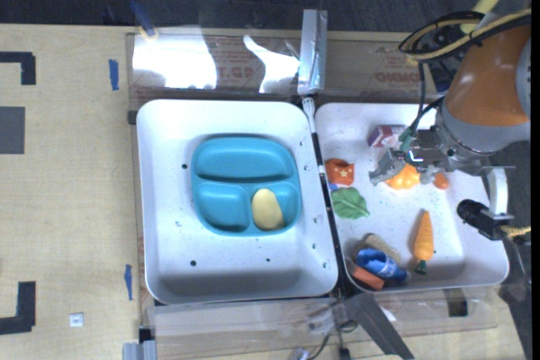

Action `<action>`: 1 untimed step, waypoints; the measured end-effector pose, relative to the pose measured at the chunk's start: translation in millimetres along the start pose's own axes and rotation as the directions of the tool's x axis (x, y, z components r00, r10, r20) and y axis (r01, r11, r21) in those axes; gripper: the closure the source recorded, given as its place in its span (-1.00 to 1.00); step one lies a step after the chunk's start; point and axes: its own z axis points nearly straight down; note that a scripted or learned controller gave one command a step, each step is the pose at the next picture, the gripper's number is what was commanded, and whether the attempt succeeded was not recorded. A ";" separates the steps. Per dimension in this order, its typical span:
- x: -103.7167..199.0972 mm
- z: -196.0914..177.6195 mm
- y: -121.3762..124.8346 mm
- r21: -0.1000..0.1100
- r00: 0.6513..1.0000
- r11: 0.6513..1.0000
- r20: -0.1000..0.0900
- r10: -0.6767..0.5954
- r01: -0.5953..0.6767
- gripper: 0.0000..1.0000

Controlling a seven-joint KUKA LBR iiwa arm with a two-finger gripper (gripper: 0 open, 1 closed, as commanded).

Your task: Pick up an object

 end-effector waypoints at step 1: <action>22.1 -63.6 26.6 -0.007 0.975 0.975 0.004 -0.220 0.220 -1.00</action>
